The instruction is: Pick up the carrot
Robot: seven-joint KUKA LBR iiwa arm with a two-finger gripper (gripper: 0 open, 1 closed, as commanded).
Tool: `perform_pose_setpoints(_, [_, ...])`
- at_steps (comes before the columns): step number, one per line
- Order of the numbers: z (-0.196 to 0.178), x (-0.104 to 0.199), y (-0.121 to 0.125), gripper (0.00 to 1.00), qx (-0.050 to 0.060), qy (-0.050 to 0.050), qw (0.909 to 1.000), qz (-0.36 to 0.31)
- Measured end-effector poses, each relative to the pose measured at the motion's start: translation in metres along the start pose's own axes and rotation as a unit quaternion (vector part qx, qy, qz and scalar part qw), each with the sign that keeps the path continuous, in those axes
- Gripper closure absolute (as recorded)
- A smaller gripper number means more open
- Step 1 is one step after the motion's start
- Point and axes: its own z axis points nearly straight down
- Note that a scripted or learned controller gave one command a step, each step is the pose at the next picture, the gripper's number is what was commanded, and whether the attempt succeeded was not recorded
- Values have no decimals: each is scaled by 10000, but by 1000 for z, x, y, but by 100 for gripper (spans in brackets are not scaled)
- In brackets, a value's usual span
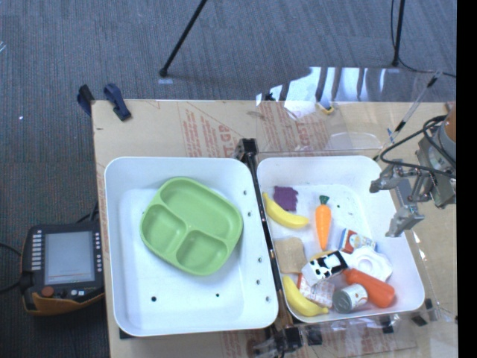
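Two white bins sit on the table; the carrot [323, 224] lies upright mid-right bin [414, 263], clear to grasp. My hand [399, 200] hangs open over that bin's right edge, empty.

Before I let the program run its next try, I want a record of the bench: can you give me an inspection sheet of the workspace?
Surface: wooden bench bearing two white bins; left bin, right bin.
Job's things: carrot lying in the right bin, green top pointing away, touched by nothing.
Clutter: green divided plate in the left bin; in the right bin, two bananas, a purple piece, a can, a cow-patterned carton and other toy food.
Grippers: gripper above the right bin's right edge, apart from the carrot.
Cables: black cables looping by the wrist.
Surroundings: handheld control pendant on the carpet at left; tripod legs behind; blue clamp on the bench corner.
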Motion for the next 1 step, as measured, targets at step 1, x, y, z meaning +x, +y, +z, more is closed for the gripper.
perform_pose_setpoints(1, [182, -18, 71, 0, -16, 19, 9998, -182])
